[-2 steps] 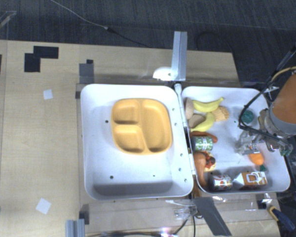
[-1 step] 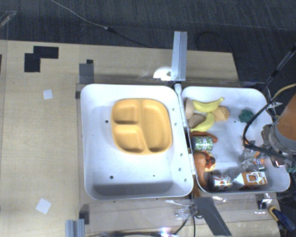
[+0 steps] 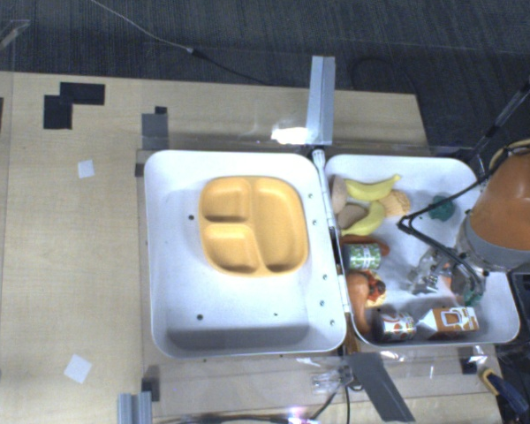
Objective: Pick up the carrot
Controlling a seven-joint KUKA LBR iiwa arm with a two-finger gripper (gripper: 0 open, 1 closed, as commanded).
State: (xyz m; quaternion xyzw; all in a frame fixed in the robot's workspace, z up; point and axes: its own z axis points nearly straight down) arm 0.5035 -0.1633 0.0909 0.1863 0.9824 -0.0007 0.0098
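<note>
The carrot [image 3: 359,293] is an orange piece lying along the left wall of the right bin [image 3: 503,325], just below a green-labelled can [image 3: 364,255]. My gripper [image 3: 443,277] hangs over the middle of the right bin, to the right of the carrot and clear of it, with nothing visibly held. The arm's orange band [image 3: 512,207] sits above it at the right edge.
The left bin [image 3: 172,237] holds a yellow divided tray [image 3: 251,224]. The right bin also holds two bananas [image 3: 371,187], a brown item [image 3: 394,204], a green item [image 3: 442,208], a small dark can [image 3: 394,327] and an orange carton [image 3: 450,321] along its front wall.
</note>
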